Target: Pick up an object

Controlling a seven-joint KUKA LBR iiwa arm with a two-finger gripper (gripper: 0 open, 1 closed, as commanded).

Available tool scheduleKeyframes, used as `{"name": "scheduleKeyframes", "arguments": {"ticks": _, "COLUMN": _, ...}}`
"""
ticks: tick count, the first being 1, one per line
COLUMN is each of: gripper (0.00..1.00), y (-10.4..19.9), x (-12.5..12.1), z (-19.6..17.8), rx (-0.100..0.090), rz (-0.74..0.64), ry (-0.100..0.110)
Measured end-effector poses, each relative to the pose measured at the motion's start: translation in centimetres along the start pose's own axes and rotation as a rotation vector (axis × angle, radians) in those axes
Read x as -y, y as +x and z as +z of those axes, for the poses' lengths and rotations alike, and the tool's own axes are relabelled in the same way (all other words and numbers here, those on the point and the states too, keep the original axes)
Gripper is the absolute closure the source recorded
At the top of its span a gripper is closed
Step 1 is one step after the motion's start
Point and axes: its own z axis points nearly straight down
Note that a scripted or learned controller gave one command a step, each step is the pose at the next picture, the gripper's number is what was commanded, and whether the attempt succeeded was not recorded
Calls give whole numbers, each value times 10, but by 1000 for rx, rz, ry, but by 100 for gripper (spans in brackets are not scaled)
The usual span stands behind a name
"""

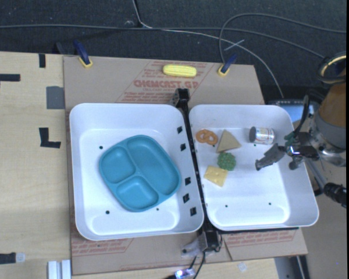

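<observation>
The right bin point(291, 214) holds a brown pretzel point(206, 136), a tan wedge point(228, 140), a green broccoli piece point(226, 161), a yellow block point(216, 175) and a small silver can point(262, 135) lying on its side. My gripper point(280, 158) hangs over the right side of this bin, just below and to the right of the can. It is open, its fingers are spread, and nothing sits between them. The left bin point(84, 127) holds a blue divided plate point(139, 172).
A yellow banana-like toy point(179, 70) lies on the cardboard behind the bins, between two blue-and-yellow clamps point(81, 55). Black clips run along the seam between the bins point(190, 156). Cables cross the dark floor at the back.
</observation>
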Motion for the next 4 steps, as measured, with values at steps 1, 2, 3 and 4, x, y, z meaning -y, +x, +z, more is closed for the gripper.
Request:
{"name": "scheduleKeyframes", "arguments": {"ticks": 1, "gripper": 0, "y": 0, "x": -2, "z": -6, "rx": 3, "rz": -4, "ry": -11}}
{"name": "scheduleKeyframes", "arguments": {"ticks": 2, "gripper": 0, "y": 5, "x": -2, "z": 38, "rx": 2, "rz": -4, "ry": -8}}
{"name": "scheduleKeyframes", "arguments": {"ticks": 3, "gripper": 0, "y": 8, "x": 1, "z": 102, "rx": 1, "rz": -3, "ry": -6}}
{"name": "scheduleKeyframes", "arguments": {"ticks": 4, "gripper": 0, "y": 8, "x": 1, "z": 151, "rx": 5, "rz": -4, "ry": -13}}
